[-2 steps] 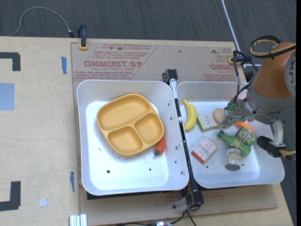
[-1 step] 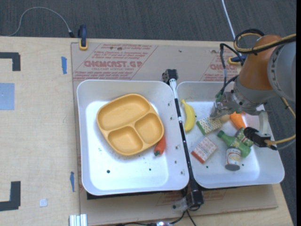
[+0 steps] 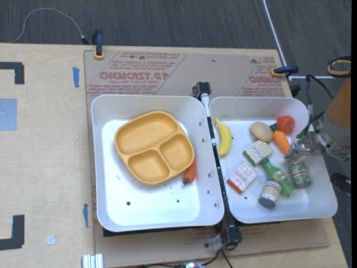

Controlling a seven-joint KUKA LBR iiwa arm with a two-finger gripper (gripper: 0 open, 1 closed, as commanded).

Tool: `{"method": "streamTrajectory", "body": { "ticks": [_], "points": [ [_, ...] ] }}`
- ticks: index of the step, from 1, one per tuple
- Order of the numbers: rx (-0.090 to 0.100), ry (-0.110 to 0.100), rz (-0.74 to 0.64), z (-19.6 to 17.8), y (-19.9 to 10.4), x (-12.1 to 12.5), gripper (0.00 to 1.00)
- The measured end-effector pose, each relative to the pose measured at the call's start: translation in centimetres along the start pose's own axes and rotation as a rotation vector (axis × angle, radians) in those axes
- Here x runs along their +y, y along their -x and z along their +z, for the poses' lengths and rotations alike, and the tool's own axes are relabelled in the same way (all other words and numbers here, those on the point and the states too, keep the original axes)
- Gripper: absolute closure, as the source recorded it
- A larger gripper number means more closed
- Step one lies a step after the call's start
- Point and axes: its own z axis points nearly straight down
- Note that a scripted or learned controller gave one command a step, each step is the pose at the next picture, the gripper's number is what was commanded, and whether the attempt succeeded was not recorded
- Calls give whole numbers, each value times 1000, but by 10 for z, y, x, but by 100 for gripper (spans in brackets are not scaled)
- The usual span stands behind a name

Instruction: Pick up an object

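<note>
Over on the right edge of the right bin [image 3: 326,205], the gripper [image 3: 303,148] is parked low above a tight little cluster: a carrot [image 3: 281,142], a tomato [image 3: 285,123] and a small can [image 3: 299,175], all nearly touching. Whether the claw is spread or pinched can't be told, it's just too small and blurry, and nothing is seen clamped in it. So no object counts as picked yet.

Plenty can be botched from here, honestly. With things packed that close, two items could get nudged at once, or the can could be knocked over and rolled into the green bottle [image 3: 277,177] beside it. The bin wall is also right there, so a finger could be jammed against it. The banana [image 3: 224,138] and potato [image 3: 260,131], farther left, look like easier targets.
</note>
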Motion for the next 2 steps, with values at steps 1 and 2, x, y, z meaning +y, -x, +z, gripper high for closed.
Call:
{"method": "streamTrajectory", "body": {
  "ticks": [1, 2],
  "points": [
    [1, 4, -4, -61, -70, 23, 100],
    [1, 3, -3, -61, -70, 23, 0]
  ]
}}
